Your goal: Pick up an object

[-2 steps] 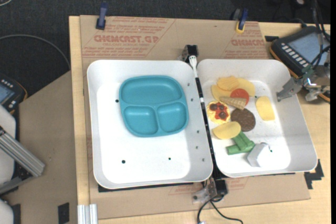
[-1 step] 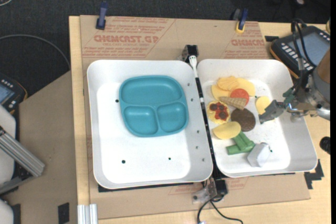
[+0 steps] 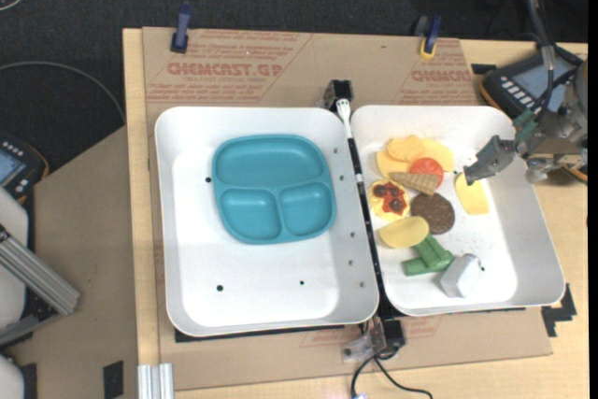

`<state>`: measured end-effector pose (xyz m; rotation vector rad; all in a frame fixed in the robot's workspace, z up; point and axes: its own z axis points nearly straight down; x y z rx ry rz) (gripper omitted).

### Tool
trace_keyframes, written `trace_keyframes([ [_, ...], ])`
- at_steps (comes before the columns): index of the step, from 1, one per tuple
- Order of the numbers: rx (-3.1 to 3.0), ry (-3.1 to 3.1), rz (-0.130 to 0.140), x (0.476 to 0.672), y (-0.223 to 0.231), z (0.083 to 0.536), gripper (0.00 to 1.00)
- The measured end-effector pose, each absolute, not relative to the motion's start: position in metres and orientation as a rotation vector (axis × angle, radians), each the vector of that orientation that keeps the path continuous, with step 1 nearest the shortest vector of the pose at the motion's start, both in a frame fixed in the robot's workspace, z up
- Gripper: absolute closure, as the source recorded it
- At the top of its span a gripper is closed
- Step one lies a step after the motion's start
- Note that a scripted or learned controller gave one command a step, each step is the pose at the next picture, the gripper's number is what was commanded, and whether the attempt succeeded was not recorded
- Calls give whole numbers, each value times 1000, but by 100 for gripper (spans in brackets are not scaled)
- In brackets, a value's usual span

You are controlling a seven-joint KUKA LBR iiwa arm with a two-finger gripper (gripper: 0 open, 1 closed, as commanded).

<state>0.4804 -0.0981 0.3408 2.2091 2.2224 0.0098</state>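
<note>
The right bin (image 3: 523,229) holds several toy foods in a cluster: an orange piece (image 3: 406,148), a red tomato slice (image 3: 427,169), a tan cone (image 3: 412,181), a pizza piece with red toppings (image 3: 388,197), a brown patty (image 3: 435,213), a yellow oval piece (image 3: 404,233), a green piece (image 3: 425,257) and a grey block (image 3: 459,276). A yellow wedge (image 3: 475,198) lies a little to the right of the cluster. My gripper (image 3: 484,163) reaches in from the right and hangs just above the wedge's upper end, with nothing seen in its grasp.
The left bin (image 3: 187,276) carries a teal divided plate (image 3: 273,187). A black hinge strip (image 3: 358,192) runs between the bins. Clamps (image 3: 180,28) hold the cardboard base at the back. Dark equipment (image 3: 523,89) sits behind the arm at the right.
</note>
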Motion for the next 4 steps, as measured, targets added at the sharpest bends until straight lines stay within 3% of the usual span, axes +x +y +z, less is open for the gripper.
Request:
trace_keyframes([
  [1,2204,2219,21,481,-49,469,0],
  [2,2216,2219,4,480,-52,471,100],
  [3,2203,2232,14,506,60,523,100],
  [4,2233,2225,-22,488,40,339,100],
])
